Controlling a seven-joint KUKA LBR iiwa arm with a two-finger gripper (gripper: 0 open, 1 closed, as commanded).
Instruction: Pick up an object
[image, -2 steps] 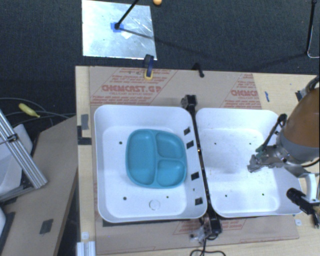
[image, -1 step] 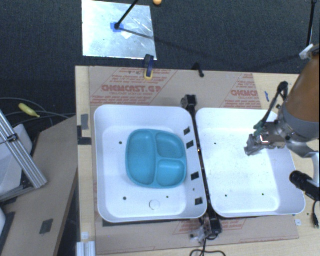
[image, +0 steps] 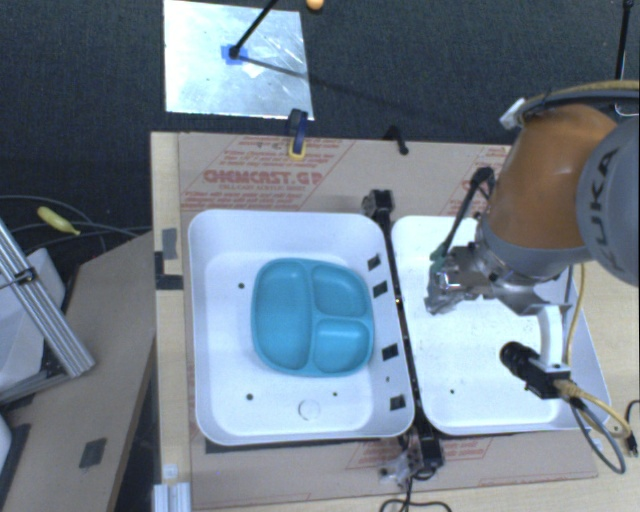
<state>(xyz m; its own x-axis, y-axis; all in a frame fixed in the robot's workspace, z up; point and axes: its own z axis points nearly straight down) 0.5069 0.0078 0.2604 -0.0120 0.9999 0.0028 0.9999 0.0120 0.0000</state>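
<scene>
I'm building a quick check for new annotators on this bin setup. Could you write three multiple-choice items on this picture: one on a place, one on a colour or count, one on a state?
1. Where does the divided plate lie?
A. In the left bin
B. In the right bin
C. On the cardboard behind the bins

2. What colour is the plate?
A. Red
B. Blue
C. Yellow

3. How does the plate sit?
A. Leaning on the bin's wall
B. Flipped face down
C. Flat, compartments facing up

Answers:
1. A, the plate rests on the floor of the left bin, while the gripper is over the right bin.
2. B, it is light blue against the white bin.
3. C, its three compartments show from above.
</scene>
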